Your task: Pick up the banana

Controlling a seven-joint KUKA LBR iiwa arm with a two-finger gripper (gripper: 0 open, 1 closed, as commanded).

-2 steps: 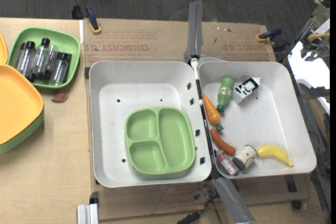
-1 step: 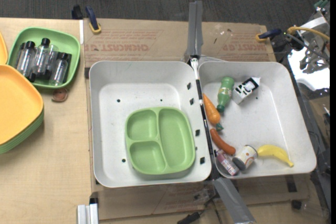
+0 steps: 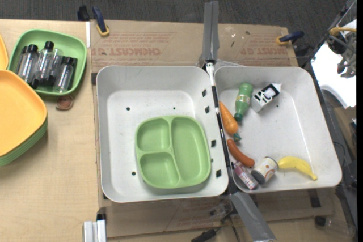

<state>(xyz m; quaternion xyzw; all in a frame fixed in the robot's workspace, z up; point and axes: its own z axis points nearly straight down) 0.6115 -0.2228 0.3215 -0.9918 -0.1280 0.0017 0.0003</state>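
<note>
Though near a can [image 3: 265, 168], banana [image 3: 298, 166] unobstructed.

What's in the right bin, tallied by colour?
Yellow: 1, the banana
Orange: 1, the carrot
Red-orange: 1, the sausage
Green: 1, the green bottle
Black and white: 1, the small box
White and tan: 1, the small can
Clear with dark red: 1, the small packet
Total: 7
</note>
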